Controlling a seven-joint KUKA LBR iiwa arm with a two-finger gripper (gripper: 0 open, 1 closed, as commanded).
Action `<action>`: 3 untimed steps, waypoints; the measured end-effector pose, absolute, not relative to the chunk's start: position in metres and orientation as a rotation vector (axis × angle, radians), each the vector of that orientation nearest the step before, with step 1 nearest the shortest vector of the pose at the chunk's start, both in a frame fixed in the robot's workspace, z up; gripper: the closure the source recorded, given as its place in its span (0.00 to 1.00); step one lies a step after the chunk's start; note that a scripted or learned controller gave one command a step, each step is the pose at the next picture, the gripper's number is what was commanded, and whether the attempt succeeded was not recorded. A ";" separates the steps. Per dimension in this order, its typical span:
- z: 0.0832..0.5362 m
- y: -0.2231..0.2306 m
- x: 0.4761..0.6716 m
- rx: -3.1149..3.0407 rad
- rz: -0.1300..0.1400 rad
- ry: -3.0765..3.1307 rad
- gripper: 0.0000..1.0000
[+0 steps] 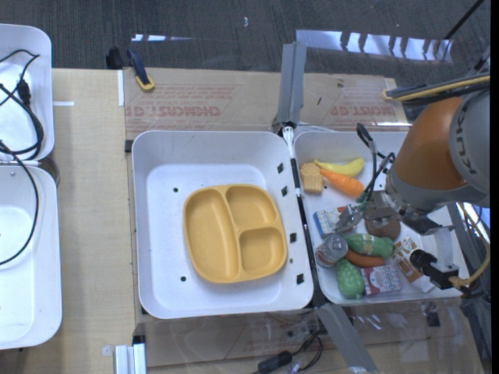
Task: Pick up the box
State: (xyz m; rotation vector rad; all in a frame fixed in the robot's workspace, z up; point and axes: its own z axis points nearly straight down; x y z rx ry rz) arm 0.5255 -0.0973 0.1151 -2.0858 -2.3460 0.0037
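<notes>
KUKA iiwa arm: exterior

The arm (460, 150) has rounded grey housing with a broad, glossy orange band above the wrist; dark metal gripper (360, 209) hardware follows, with thin black cables alongside.

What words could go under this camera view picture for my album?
Robot arm's pincer low over toy food in the right bin; yellow tray in the left bin.

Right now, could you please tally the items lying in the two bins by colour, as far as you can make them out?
Yellow: 2, the divided tray and the banana
Orange: 2, the carrot and a piece under the green ones
Green: 2, one and another
Tan: 1, the block
Total: 7; the cluttered packets and can near the arm are left uncounted.
</notes>
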 end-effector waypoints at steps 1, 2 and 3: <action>0.094 -0.108 0.515 -2.151 -0.005 -2.295 0.00; 0.094 -0.095 0.536 -2.473 -0.004 -1.946 0.00; 0.104 -0.096 0.536 -2.474 0.000 -1.949 1.00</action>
